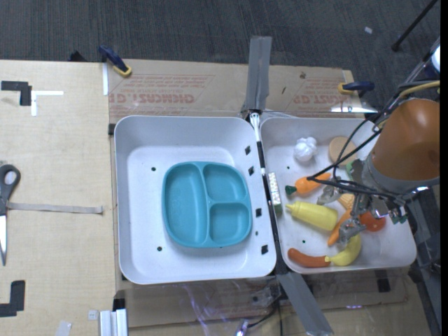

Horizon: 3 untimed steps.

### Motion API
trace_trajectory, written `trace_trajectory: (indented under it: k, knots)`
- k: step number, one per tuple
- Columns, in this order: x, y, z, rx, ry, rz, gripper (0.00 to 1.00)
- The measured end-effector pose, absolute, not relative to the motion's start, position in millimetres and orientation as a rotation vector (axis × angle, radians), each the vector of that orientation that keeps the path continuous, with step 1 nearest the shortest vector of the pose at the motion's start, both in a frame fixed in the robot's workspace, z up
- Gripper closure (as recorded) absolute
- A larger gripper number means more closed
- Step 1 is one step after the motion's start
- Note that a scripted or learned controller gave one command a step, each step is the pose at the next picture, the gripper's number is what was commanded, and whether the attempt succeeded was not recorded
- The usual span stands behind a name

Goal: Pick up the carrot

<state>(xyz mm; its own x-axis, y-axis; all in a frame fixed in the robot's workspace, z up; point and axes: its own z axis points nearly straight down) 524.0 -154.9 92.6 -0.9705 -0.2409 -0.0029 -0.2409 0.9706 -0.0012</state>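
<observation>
So the carrot is sitting in the right bin, roughly in the middle, lying on its side with the green top end pointing toward the divider between the bins and a black cable crossing over its other end. The arm comes in from the right, its big orange band hanging over that bin's right side, and the end effector is down low among the toys, just right of the yellow mustard bottle. Honestly can't tell how far apart its fingers are or whether it's got anything, too much clutter and cabling there. The carrot itself lies apart from it, up and to the left. Other stuff in that bin: a white crumpled thing near the back, a round tan piece beside it, a banana and a red-orange hot dog along the front edge, and a red tomato-ish thing. The left bin holds a teal divided plate. Scissors lie on the surface at far left.
</observation>
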Motion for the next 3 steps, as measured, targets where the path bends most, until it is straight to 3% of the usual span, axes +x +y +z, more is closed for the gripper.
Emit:
trace_trajectory:
  k: [1,2,3]
  knots:
    - [526.6,-154,103,-0.387,3.109,-0.005,1.0]
    - [549.0,-85,227,0.158,3.131,0.0,1.0]
    - [526.6,-118,114,-0.101,3.132,-0.002,1.0]
